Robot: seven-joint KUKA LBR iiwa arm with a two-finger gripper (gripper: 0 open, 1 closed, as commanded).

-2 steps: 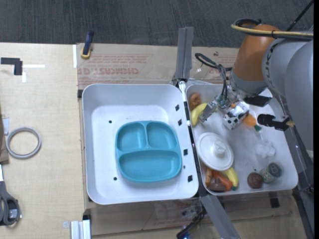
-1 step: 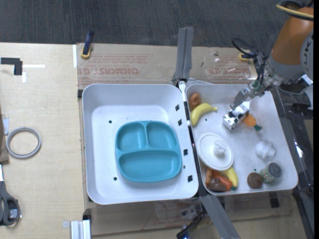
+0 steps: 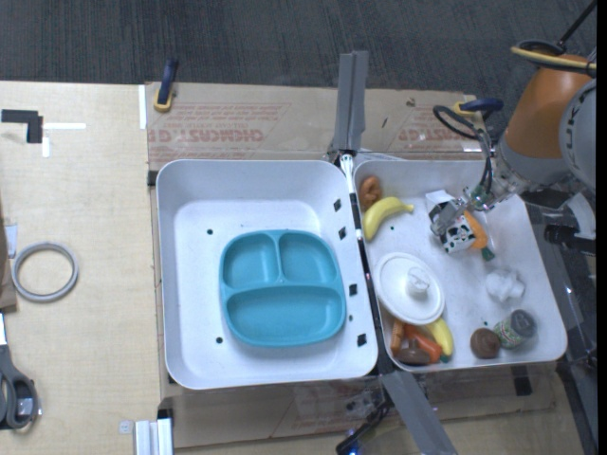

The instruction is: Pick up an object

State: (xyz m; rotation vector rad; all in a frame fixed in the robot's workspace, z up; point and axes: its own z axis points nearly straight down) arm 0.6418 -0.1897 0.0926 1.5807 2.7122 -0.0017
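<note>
My gripper (image 3: 453, 227) is low in the right bin (image 3: 541, 254), near its back, on the arm that reaches in from the right. An orange carrot-like piece (image 3: 482, 233) lies right beside it, touching or nearly so. A yellow banana (image 3: 384, 214) and a brown doughnut-like piece (image 3: 370, 190) lie to the gripper's left. In front of it sit a white round lid (image 3: 410, 287) and a crumpled white item (image 3: 503, 283). At the bin's front are red and yellow toy foods (image 3: 422, 342), a brown ball (image 3: 485, 342) and a small can (image 3: 518, 328).
The left bin (image 3: 180, 254) holds a blue divided plate (image 3: 282, 287). A grey bar (image 3: 349, 102) runs back from where the bins meet. On the bench at left lie a tape roll (image 3: 43, 271), scissors (image 3: 17, 401) and a clamp (image 3: 168, 83).
</note>
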